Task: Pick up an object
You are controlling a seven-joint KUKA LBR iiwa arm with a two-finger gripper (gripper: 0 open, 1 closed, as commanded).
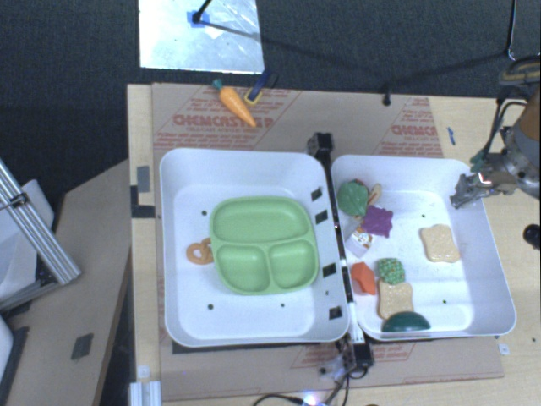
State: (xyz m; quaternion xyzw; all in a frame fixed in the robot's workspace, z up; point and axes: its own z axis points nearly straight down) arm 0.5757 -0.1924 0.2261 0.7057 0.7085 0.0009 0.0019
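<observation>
Hovering over the right bin's (499,307) far rim, the gripper (467,194) hangs with state unclear.

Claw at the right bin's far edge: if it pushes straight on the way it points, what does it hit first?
The claw points down-left into the right bin. The bin's white floor probably comes first; the bread slice lies nearest that line. Depth is unclear.

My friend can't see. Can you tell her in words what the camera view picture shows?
A robot gripper hangs over the right white bin's far right edge, holding nothing. That bin holds toy foods, including a slice of bread and a purple star. The left white bin holds a green divided tray and a small pretzel.
</observation>
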